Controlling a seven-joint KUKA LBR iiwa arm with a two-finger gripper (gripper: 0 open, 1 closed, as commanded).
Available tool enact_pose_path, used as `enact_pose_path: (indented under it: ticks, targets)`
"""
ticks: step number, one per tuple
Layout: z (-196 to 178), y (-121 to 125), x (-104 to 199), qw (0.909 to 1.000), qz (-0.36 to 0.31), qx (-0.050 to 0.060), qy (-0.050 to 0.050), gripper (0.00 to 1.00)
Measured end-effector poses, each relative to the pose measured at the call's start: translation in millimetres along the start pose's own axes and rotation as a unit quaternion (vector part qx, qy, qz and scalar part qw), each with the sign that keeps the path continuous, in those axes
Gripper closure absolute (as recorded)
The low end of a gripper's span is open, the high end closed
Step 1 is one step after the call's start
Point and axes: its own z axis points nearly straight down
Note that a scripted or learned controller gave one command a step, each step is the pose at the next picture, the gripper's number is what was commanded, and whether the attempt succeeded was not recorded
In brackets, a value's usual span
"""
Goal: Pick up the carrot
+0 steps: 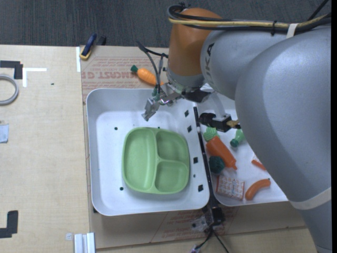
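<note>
Two bins [100, 157] [231, 196]; one green plate [156, 161]; two carrots [145, 75] [220, 148]; one sausage [256, 188]; one small printed packet [230, 185].

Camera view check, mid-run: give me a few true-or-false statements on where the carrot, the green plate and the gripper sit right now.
1. The green plate lies in the left bin. True.
2. The carrot lies on the green plate. False: it lies in the right bin, beside the divider.
3. The gripper hangs over the left bin's far end. True.
4. The gripper holds the carrot. False: they are apart, in different bins.
</note>
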Motion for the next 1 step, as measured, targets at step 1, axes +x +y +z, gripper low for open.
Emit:
enact_pose_path:
  ticks: [1]
  targets:
    - [-10.0, 0.3, -0.6, 1.0000, -0.001, -0.001, -0.001, 1.00]
